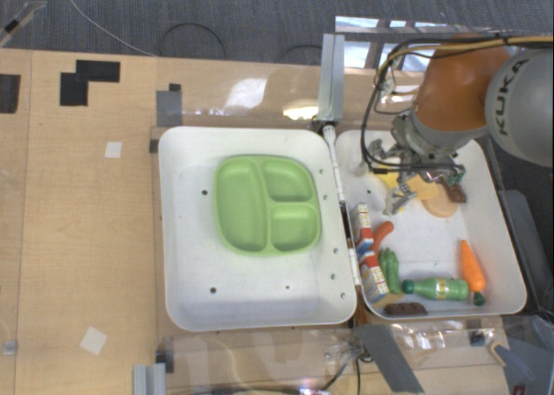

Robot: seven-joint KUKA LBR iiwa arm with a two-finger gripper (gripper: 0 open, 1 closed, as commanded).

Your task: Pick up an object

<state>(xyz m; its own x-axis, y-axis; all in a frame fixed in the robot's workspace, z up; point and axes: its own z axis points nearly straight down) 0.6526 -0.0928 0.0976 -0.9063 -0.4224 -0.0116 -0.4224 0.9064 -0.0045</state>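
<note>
Pincer (403, 197) beside yellow piece (414, 185)

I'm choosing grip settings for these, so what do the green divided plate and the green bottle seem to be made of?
The green divided plate looks like moulded plastic, matte: even colour, soft rounded compartment edges, no glare. The green bottle in the right bin looks like glossy plastic or a toy, with a yellow label; too small to be sure.

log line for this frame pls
arm: over right bin | hand: low, near yellow item | grasp: none seen | left bin: green tray
</note>
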